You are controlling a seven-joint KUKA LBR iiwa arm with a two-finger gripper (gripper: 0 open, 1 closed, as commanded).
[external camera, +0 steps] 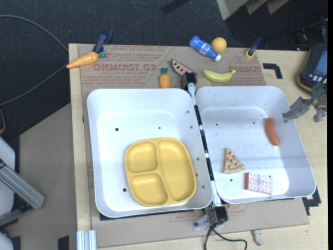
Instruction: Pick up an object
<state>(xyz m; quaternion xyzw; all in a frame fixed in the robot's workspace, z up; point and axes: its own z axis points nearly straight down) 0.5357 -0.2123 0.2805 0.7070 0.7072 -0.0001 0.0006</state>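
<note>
Approaching still: I see my claw (301, 108) spread and holding nothing at the right bin's (244, 100) right rim, just beside the sausage (272, 131); next I'd descend over it.

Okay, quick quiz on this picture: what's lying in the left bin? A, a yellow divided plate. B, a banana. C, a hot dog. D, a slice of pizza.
A: the yellow divided plate lies in the left bin, while the pizza slice and hot dog lie in the right bin and the banana lies on the bench behind the bins.
</note>
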